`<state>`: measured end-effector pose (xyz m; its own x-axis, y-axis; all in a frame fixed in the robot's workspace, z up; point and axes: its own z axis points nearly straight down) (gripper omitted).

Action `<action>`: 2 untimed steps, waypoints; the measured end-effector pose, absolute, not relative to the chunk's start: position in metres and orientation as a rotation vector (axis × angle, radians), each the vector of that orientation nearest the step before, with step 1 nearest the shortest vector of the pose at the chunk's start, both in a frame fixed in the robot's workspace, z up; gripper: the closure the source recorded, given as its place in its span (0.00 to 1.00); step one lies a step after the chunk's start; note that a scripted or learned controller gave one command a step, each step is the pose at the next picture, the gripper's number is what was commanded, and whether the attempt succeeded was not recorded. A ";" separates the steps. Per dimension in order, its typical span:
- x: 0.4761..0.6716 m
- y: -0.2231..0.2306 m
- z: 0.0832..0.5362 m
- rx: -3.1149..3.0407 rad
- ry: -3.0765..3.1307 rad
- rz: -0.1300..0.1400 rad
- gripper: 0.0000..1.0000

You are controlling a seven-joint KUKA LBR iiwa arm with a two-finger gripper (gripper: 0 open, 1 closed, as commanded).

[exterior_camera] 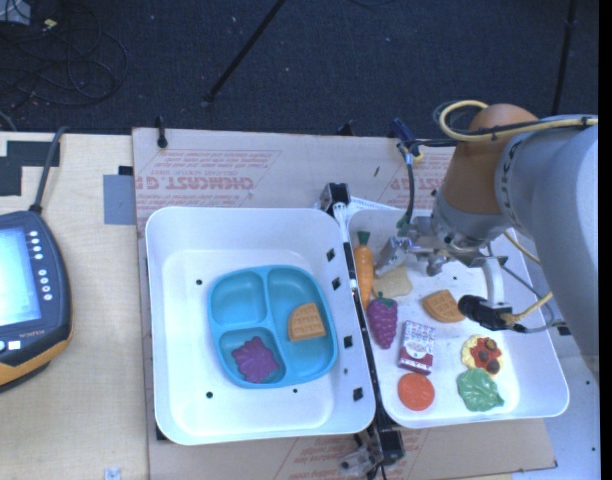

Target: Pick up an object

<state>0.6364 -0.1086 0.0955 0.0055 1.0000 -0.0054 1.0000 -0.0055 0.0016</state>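
Observation:
My gripper (418, 255) hangs low over the back of the right bin (546, 388), under the orange-banded wrist (486, 168). Just below and left of it lies a pale bread slice (394, 284). An orange carrot (363, 272) lies along the bin's left wall, with purple grapes (383, 319) in front of it. A tan cracker (442, 306) lies to the gripper's front right. Nearer the front are a red and white carton (418, 346), a red tomato slice (417, 392), a green lettuce piece (480, 391) and a small pizza (482, 353).
The left bin (176, 268) holds a blue divided tray (236, 298) with a tan waffle piece (307, 322) and a purple item (254, 359). A black clip (483, 312) and cables trail from the wrist. A teach pendant (16, 288) lies at far left.

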 end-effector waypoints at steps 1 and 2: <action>0.634 -0.098 0.095 2.212 2.191 -0.014 0.00; 0.595 -0.095 0.094 2.218 2.200 0.006 0.00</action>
